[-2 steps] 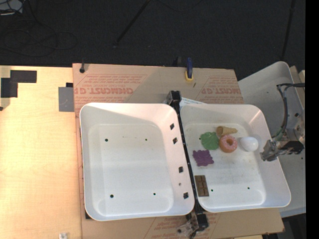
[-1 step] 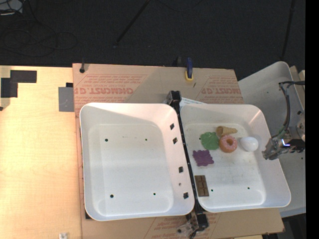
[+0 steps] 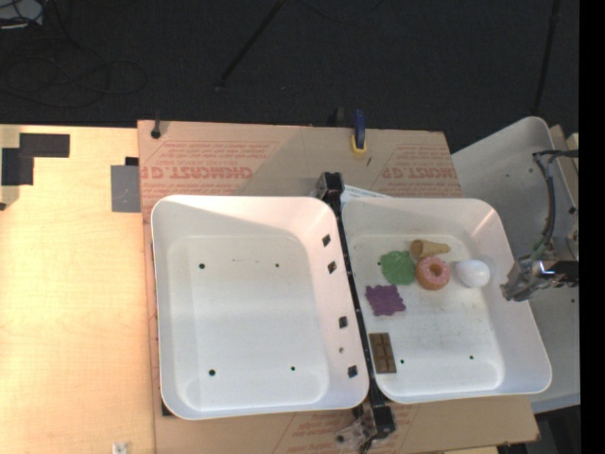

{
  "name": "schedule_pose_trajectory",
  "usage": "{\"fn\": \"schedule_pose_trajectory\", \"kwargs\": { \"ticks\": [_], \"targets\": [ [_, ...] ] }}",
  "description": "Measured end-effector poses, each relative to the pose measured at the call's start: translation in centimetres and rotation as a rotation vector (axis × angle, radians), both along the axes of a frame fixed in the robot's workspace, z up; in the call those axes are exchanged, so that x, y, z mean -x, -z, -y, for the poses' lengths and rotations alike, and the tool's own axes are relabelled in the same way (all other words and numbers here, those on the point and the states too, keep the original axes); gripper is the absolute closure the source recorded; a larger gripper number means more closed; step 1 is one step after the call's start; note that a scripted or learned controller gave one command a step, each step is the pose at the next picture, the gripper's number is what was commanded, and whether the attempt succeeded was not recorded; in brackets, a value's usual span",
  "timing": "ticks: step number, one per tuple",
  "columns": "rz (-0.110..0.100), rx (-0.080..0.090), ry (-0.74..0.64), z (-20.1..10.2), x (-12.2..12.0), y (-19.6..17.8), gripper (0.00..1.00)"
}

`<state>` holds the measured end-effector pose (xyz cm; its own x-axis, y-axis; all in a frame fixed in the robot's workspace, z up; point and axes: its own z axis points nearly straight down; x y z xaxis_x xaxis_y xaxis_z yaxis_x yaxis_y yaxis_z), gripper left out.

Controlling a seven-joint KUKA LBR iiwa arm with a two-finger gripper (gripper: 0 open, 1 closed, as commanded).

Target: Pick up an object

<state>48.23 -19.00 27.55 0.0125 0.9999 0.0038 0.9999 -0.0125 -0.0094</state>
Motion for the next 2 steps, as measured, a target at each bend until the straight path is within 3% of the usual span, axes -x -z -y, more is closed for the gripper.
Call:
{"fn": "schedule_pose_trajectory", "kwargs": {
  "ticks": [2],
  "targets": [
    [-0.004,-0.002,-0.005,0.11,0.01,-1.81,1.00]
  ]
}}
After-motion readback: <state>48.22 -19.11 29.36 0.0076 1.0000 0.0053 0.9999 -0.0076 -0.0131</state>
